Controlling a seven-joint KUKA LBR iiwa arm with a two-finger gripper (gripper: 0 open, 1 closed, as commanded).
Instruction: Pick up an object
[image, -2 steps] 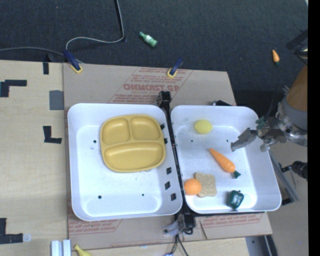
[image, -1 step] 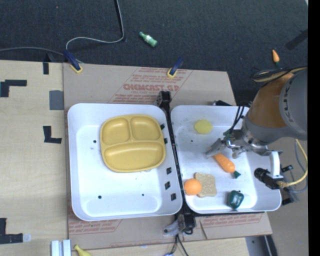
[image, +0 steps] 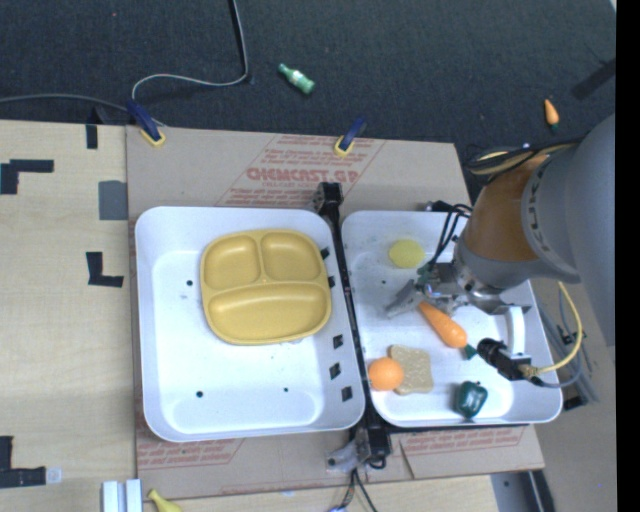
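Observation:
My gripper (image: 425, 298) hangs low over the right bin (image: 530, 400), reaching in from the right under the orange wrist band. It looks open, with one grey finger (image: 402, 300) angled toward the lower left. An orange carrot (image: 444, 326) lies slantwise just below it, its upper end close to the gripper and not held between the fingers. A flat yellow disc (image: 406, 252) lies above and left of the gripper. Near the bin's front sit an orange ball (image: 385, 374), a tan bread slice (image: 411, 368) and a dark green pepper (image: 469, 398).
The left bin (image: 165, 300) holds a yellow divided plate (image: 266, 285). A black divider (image: 342, 300) runs between the two bins. Cables and a black connector (image: 497, 355) hang by the wrist on the right side of the right bin.

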